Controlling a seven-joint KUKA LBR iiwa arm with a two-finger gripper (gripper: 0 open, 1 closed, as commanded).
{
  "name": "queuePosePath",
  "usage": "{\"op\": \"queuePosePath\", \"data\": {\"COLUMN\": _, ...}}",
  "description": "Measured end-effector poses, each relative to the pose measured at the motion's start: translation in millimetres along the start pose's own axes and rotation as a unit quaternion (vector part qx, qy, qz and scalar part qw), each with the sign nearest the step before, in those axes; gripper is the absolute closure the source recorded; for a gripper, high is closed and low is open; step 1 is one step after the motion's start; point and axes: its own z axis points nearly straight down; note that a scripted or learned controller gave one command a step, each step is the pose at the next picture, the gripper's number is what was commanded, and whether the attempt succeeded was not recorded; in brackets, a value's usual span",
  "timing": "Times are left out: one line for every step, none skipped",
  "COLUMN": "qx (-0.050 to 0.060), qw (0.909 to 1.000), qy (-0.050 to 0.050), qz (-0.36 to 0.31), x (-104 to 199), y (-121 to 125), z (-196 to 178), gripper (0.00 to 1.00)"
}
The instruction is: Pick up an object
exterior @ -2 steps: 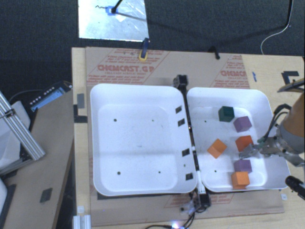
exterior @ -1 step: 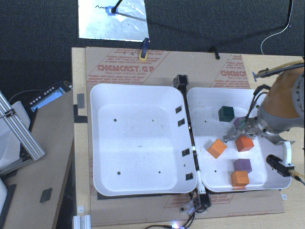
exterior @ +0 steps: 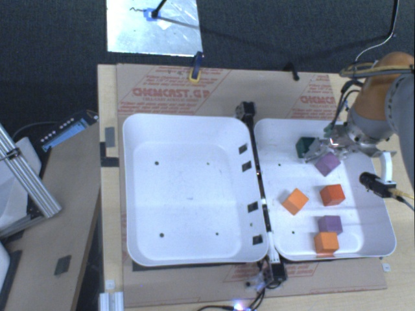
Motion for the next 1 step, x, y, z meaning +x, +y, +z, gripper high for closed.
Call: {"op": "queuePosePath", "data": {"qx": -0.002, "qw": 1.0, "qy": 0.0, "qz": 0.001, "x": 0.2, "y": -1.9, "z": -9.8, "gripper": 1.0}}
